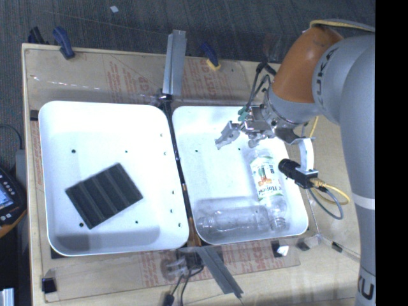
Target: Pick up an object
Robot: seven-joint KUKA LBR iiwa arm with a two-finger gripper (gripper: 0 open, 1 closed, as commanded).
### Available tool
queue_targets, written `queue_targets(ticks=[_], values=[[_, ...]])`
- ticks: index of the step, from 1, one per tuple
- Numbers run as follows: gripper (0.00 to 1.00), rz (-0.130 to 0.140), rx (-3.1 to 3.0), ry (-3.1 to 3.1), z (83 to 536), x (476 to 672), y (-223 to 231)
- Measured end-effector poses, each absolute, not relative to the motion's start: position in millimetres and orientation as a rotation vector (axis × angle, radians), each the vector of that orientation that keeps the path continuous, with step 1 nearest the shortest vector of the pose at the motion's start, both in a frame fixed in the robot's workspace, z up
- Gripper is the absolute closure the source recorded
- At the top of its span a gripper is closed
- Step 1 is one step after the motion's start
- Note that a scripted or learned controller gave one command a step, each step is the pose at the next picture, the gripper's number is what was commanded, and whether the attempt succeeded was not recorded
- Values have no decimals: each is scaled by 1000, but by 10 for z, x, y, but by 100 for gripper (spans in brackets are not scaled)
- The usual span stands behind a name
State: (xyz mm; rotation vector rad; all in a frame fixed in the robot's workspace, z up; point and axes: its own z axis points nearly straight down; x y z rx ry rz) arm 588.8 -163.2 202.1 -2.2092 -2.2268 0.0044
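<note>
Camera view from above shows the table [95, 75] with two white bins side by side. The left bin [57, 116] holds a dark ribbed pad [104, 194], lying flat and turned at an angle. The right bin [204, 126] holds two plastic bottles: a labelled bottle [267, 180] that lies along the right wall, and a clear bottle [237, 219] that lies across the near wall. Their ends are very close at the near right corner; I cannot tell if they touch.

The gripper [237, 134] hangs over the far part of the right bin, beside the top end of the labelled bottle. Its fingers are spread apart and nothing is between them, so no object is grasped yet.

I judge that the step in hand is the approach, before any grasp. The nearest candidate seems to be the labelled bottle. The next move calls for bringing the spread fingers to both sides of the bottle body, lowering, and then closing. A round and smooth bottle can roll or slip out, and the bin wall just beside it leaves little room for one finger.
</note>
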Motion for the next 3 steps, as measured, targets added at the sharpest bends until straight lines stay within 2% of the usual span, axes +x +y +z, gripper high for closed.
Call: queue_targets(ticks=[1, 2, 3], values=[[0, 0, -2110, -2328, 2582, 5774, -1643], [0, 3, -2119, -2317, 1934, 5422, -2088], [0, 2, -2368, -2067, 2072, 5346, -2111]])
